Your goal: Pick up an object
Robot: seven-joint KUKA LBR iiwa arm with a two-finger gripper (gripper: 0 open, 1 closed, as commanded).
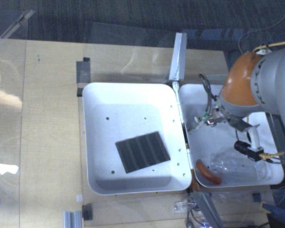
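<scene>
On the bench (42, 127): two shallow white bins just beside each other. In the left bin (104, 99), toward its near edge: a dark ribbed mat (142, 152), rectangular, lying flat, turned at a slant to the bin's walls and apart from all of them.

In the right bin (275, 177), tucked into the near left corner: a red sausage-shaped thing (208, 172), lying flat. Just beside it, along the near edge toward the right: a clear plastic thing (226, 164), hard to make out against the white floor. Touching the red one or not: impossible to tell.

Reaching in from the right over the right bin: the grey arm (275, 80), with its orange band (240, 82) above the bin's far edge. Below the band, over the left part of the right bin, near the wall next to the left bin: the gripper (205, 121). Clenched or released: cannot tell, too small here. Well apart from the mat. Near the red thing and the clear thing, on their far side, with bare bin floor between.

At the far edge, between the two bins: a grey metal bar (179, 56).
</scene>
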